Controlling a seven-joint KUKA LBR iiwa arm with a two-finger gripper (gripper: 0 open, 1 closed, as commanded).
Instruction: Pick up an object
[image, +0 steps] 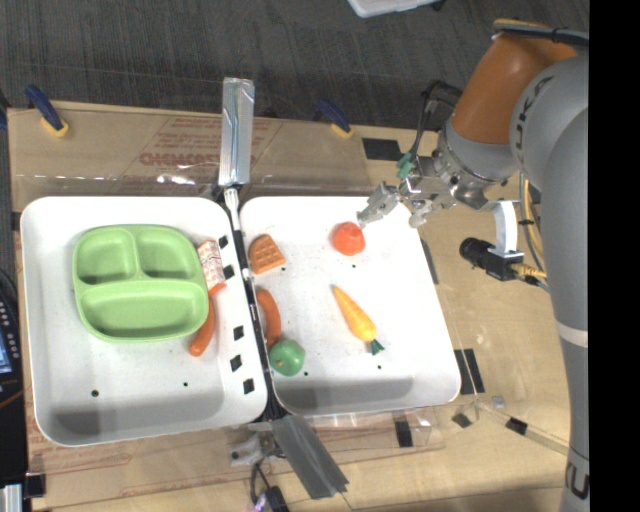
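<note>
My gripper (381, 206) hangs over the far right part of the right bin (420, 300), open, with nothing between its fingers. Just to its lower left lies a red tomato (347, 238), apart from the gripper. Further toward the front rests an orange carrot (355, 315) with a green stem end. A green round fruit (287, 357) and a reddish-orange sausage shape (268, 312) lie along the bin's left wall. A brown bread piece (266, 254) sits at the far left corner.
The left bin (60, 400) holds a green divided plate (140, 280), a small wrapped snack (210, 263) and an orange stick-shaped piece (203, 335). A raised divider (240, 330) separates the bins. The grey arm (545, 110) fills the upper right.
</note>
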